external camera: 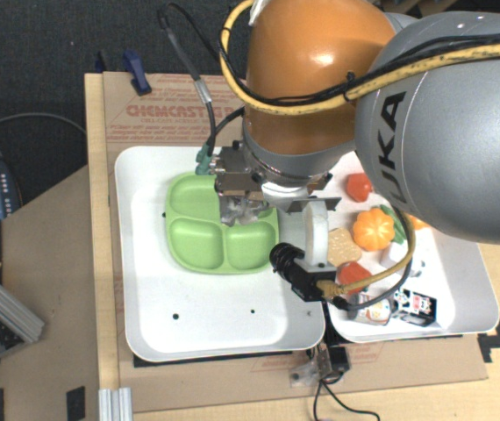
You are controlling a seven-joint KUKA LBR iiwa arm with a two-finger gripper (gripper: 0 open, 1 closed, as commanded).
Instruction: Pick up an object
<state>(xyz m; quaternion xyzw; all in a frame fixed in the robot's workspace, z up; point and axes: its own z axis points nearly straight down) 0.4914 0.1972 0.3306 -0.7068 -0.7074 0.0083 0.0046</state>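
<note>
My gripper hangs low over a green divided plate that lies in the left bin. It is above the plate's right part, near the ridge where the compartments meet. I cannot see whether it touches the plate. The big grey and orange arm hides the plate's far right rim and the bins' shared edge.
The right bin holds an orange pumpkin-like toy, a red round piece, a tan biscuit-like piece, another red piece and a small black and white item. A cardboard sheet lies behind the bins.
</note>
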